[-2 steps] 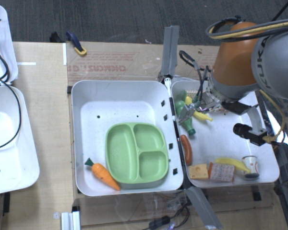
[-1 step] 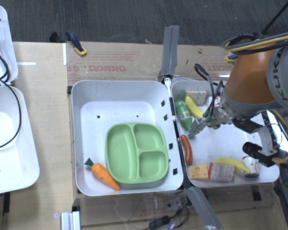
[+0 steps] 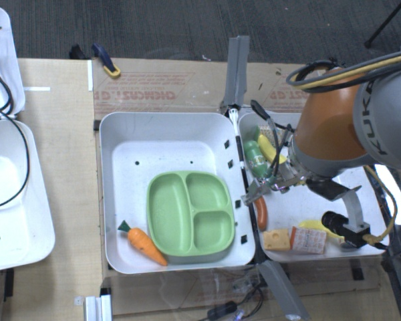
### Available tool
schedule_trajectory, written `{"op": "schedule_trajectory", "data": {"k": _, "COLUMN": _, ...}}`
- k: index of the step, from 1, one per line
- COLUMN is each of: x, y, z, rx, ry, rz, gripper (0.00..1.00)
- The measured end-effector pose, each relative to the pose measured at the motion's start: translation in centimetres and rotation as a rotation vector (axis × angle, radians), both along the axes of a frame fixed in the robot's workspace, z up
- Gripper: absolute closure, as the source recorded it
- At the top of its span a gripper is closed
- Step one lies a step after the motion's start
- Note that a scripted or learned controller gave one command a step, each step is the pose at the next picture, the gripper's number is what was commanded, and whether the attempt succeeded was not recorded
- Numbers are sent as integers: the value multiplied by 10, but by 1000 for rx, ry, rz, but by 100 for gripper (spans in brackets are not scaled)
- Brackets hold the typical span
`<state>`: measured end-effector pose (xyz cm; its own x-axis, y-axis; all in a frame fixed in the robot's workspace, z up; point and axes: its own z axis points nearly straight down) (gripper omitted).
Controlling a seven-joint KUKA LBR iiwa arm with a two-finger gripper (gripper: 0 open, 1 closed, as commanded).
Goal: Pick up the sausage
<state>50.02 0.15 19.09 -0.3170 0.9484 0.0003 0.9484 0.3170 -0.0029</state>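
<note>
The gripper [image 3: 259, 190] hangs low over the left edge of the right bin [image 3: 361, 249], just inside the divider wall that separates it from the left bin [image 3: 113, 179]; whether it is spread or closed cannot be told, since the wrist and the orange band of the arm [image 3: 331, 129] cover most of it. The sausage [image 3: 260, 213], a short reddish-brown piece, lies directly below the gripper against the bin's left wall, its upper end meeting the gripper tip, though no grasp can be made out. Just behind the gripper, toward the far wall, sit a green bottle [image 3: 255, 154] and a yellow banana [image 3: 268, 151], crowded close to the tool. Nearer than the sausage lies a cheese wedge [image 3: 276, 239], with a small printed packet [image 3: 309, 240] and a yellow item [image 3: 314, 225] beside it to the right. Across the divider, to the gripper's left, a green divided plate [image 3: 190, 212] rests in the left bin, and a toy carrot [image 3: 144, 243] lies by the plate's near left corner.
</note>
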Motion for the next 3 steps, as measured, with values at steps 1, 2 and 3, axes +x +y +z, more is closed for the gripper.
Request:
{"op": "schedule_trajectory", "data": {"k": 1, "x": 13, "y": -8, "z": 0, "rx": 0, "ry": -1, "rz": -34, "gripper": 0}}
{"op": "schedule_trajectory", "data": {"k": 2, "x": -7, "y": -16, "z": 14, "rx": 0, "ry": 0, "rz": -31, "gripper": 0}}
{"op": "schedule_trajectory", "data": {"k": 3, "x": -7, "y": -16, "z": 14, "rx": 0, "ry": 0, "rz": -30, "gripper": 0}}
